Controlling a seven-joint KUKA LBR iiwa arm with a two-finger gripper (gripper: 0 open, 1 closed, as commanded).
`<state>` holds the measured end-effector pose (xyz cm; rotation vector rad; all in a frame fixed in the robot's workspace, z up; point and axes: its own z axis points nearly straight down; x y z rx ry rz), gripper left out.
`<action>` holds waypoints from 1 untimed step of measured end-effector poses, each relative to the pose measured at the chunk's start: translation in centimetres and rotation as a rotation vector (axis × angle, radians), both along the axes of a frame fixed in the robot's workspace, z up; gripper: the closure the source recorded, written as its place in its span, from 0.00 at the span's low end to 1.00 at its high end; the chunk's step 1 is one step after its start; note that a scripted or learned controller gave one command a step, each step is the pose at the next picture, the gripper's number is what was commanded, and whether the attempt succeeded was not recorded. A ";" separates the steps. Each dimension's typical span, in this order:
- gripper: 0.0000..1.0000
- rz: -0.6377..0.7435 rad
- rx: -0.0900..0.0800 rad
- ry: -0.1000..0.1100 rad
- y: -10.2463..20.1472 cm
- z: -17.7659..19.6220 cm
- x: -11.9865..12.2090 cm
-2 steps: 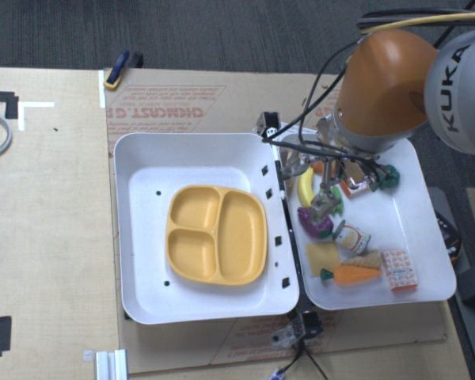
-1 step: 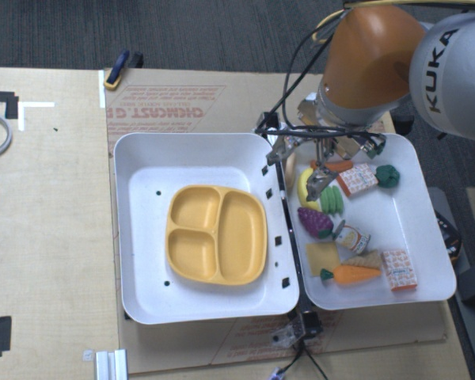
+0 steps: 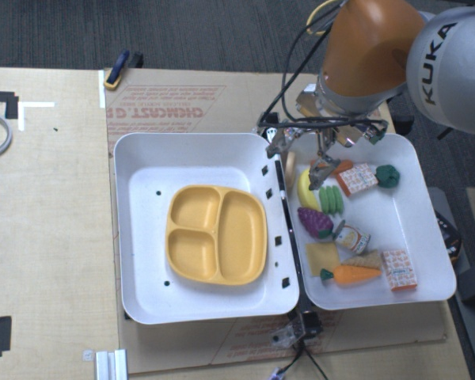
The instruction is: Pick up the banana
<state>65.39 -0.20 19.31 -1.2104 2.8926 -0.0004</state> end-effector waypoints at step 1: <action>0.00 0.031 0.000 0.003 0.7 0.0 -2.8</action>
